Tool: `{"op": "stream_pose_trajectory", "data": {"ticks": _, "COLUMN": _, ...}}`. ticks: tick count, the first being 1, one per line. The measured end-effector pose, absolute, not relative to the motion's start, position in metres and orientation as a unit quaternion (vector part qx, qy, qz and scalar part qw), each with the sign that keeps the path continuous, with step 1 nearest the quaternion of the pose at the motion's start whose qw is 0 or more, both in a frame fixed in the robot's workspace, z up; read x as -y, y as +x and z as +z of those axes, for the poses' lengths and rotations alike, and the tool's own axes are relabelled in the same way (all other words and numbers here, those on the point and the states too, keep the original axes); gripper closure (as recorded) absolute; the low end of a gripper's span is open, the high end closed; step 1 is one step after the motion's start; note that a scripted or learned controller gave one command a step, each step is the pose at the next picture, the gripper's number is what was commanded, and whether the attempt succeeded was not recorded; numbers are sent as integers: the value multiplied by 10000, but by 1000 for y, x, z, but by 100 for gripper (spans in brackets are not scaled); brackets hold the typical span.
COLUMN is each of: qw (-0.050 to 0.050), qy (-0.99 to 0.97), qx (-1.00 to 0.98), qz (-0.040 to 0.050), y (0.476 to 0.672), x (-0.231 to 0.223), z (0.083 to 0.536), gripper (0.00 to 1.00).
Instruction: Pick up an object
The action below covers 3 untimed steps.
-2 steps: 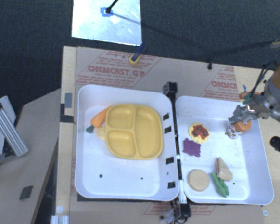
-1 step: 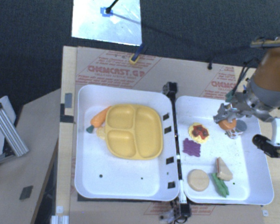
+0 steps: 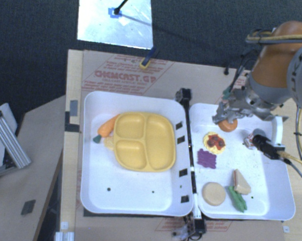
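My gripper (image 3: 226, 117) hangs over the far left part of the right bin (image 3: 282, 208). A small orange round object (image 3: 228, 125) sits directly under its tip, touching or nearly touching it; the gripper covers the object's top. Nearer in the same bin lie a yellow disc with red topping (image 3: 214, 142), a purple piece (image 3: 207, 158), a tan wedge (image 3: 241, 182), a green piece (image 3: 237, 199) and a tan round disc (image 3: 214, 193).
The left bin (image 3: 93, 191) holds a yellow divided plate (image 3: 139, 141) with an orange carrot (image 3: 108, 125) at its left edge. A black divider (image 3: 188, 146) runs between the bins. The arm's grey and orange body (image 3: 280, 60) looms over the right bin's far corner.
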State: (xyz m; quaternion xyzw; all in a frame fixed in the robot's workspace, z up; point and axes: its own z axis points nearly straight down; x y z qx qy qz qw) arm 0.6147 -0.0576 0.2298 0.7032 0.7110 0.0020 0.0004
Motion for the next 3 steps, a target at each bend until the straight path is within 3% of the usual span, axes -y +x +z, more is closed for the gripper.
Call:
{"op": "stream_pose_trajectory", "data": {"ticks": 2, "qw": 4, "qy": 7036, "qx": -7106, "qz": 19, "y": 629, "x": -60, "z": 237, "gripper": 100}}
{"op": "stream_pose_trajectory", "data": {"ticks": 3, "qw": -3, "qy": 7046, "qx": -7096, "qz": 3, "y": 636, "x": -87, "z": 216, "gripper": 100}}
